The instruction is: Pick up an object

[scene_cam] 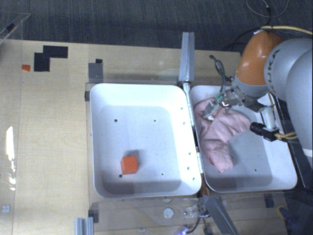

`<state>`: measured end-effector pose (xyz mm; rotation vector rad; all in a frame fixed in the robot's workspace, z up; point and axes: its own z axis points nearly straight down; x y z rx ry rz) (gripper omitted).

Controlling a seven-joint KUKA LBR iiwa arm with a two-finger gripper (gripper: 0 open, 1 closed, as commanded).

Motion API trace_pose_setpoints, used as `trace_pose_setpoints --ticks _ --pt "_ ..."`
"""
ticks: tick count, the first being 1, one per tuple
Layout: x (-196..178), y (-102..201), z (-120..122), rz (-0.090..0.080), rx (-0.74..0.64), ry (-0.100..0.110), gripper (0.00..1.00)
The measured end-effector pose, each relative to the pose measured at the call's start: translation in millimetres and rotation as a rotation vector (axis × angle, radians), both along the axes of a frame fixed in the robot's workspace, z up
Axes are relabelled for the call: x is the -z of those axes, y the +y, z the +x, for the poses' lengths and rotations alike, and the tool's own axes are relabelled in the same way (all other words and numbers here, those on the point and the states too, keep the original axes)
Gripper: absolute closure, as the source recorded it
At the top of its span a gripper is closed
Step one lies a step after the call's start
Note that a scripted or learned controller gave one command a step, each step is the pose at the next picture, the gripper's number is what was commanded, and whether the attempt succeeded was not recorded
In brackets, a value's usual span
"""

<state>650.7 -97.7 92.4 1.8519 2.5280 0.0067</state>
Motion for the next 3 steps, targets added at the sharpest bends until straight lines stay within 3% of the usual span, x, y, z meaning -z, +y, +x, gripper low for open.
trace_pose_setpoints --ticks 1,2,3 --pt "-13 1 2 0.000 -0.001 -0.008 1.00" --pt "-176 23 20 -0.001 -0.051 -0.004 1.00" --pt "-123 43 19 -0.002 -0.404 0.002 1.00"
